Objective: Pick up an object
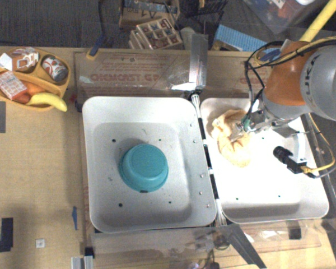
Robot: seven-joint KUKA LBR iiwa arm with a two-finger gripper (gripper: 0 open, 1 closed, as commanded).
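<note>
Gripper (242, 129) over yellow cloth (233, 140), "KUKA" on arm (316, 83)

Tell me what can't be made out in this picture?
- Gripper: in the camera view the fingers are too small and blurred against the yellowish object to tell their state.
- Yellowish object: overexposed against the right bin, so what it is stays unclear.
- Teal bowl: upside down, so its inside is hidden.

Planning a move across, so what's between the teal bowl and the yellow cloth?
The camera view shows bare bin floor, then the two bins' touching rims, between the teal bowl and the yellow cloth.
</note>
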